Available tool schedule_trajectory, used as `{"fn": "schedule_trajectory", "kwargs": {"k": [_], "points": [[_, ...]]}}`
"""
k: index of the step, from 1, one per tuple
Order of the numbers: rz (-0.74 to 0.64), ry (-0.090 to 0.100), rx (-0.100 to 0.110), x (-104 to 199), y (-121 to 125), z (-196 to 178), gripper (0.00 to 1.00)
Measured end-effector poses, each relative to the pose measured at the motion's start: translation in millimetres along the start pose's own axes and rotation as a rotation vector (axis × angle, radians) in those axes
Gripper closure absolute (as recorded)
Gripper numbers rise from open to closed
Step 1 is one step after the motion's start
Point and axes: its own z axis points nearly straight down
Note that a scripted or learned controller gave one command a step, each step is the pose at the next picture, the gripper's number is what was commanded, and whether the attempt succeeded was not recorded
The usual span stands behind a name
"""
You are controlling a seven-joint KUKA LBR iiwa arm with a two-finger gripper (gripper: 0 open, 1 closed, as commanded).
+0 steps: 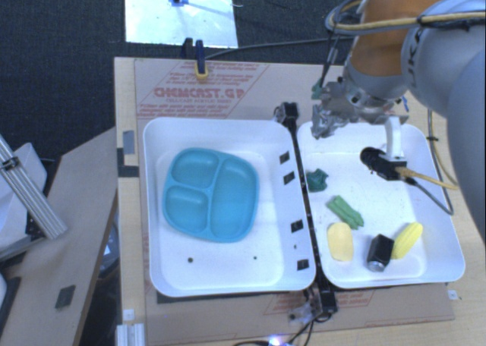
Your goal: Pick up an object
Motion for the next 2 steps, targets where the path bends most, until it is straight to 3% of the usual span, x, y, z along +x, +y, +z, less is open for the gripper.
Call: {"fn": "schedule_trajectory", "kwargs": {"k": [1,2], "points": [[0.001,0.0,0.002,52,4,13,1.0],[0.0,0.0,-0.001,106,9,1,1.0]]}}
